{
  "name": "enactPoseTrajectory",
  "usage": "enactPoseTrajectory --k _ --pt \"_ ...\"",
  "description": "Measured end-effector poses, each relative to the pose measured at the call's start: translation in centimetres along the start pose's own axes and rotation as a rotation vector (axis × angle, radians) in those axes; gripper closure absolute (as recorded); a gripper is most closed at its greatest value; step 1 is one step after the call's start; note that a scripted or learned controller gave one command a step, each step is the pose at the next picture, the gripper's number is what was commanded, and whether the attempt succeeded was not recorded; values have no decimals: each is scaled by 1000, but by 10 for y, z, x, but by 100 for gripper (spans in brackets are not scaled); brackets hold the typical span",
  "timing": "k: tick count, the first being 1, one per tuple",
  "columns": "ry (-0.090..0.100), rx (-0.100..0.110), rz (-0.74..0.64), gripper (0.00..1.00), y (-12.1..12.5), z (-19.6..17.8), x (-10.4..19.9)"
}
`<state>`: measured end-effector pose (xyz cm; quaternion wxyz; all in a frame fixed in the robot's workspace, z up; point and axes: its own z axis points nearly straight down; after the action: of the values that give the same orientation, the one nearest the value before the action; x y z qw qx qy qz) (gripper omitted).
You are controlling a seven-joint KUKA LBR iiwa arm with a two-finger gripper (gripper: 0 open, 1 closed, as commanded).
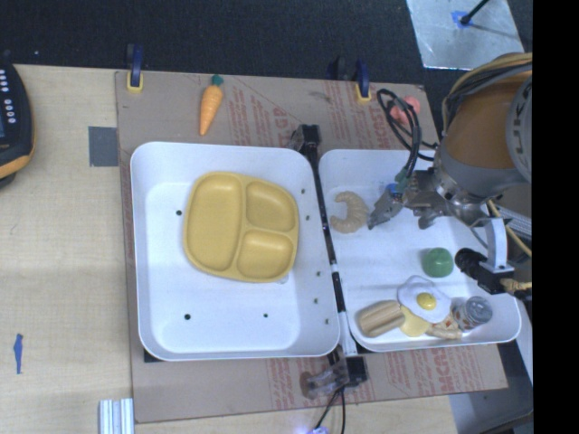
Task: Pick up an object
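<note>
My gripper (378, 215) hangs over the right bin (380, 269), its dark fingers pointing left and down toward a tan croissant-shaped toy (349, 212) lying just to its left. Nothing shows between the fingers. A green round toy (438, 261) sits lower right of the gripper. Along the bin's front edge lie a bread roll (379, 316), a fried egg (422, 300) and a small grey-topped jar (473, 313).
The left bin (158, 278) holds a yellow divided plate (242, 225). An orange toy carrot (210, 106) lies on the cardboard behind the left bin. Black cables (400, 116) loop behind the right bin. A dark device (13, 120) sits at the far left.
</note>
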<state>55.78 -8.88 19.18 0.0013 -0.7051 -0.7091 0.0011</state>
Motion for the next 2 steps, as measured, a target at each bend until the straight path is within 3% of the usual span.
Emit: enactPoseTrajectory --k 1,2 --pt "-4 -6 8 0 6 -34 -65" --pt "0 6 7 0 -11 106 -109"
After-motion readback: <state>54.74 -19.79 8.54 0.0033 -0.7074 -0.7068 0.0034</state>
